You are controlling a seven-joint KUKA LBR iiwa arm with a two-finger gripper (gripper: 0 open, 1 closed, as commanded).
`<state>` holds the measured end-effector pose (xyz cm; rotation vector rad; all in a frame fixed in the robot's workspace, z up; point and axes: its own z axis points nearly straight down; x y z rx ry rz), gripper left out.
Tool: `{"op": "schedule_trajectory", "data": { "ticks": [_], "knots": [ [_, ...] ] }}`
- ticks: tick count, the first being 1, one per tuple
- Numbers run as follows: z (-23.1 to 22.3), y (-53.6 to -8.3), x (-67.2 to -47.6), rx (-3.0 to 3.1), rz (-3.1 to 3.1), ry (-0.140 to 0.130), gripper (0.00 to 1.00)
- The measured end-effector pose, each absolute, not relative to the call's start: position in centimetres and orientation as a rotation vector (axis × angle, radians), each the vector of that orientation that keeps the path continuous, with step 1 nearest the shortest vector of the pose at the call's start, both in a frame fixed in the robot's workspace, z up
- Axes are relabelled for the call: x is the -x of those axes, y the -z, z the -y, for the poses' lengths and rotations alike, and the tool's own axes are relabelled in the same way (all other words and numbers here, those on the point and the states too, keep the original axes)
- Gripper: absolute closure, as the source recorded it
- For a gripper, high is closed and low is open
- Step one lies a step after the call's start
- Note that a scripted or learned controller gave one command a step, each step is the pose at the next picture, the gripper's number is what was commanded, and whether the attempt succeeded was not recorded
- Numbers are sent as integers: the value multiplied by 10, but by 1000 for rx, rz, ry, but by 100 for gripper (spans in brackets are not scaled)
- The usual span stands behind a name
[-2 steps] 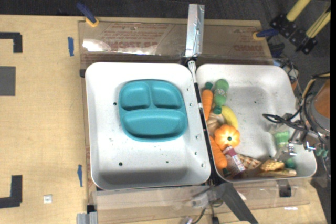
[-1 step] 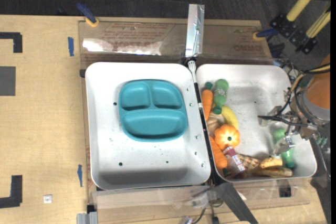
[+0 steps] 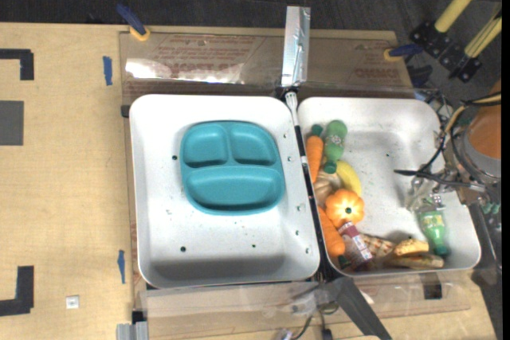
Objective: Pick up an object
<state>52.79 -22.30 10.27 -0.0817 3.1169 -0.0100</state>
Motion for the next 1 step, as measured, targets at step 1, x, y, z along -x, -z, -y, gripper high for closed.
{"op": "schedule_trajectory", "data": {
  "ticks": [1],
  "knots": [
    [223,-89,-551,517,-3089,5,100]
  ]
}}
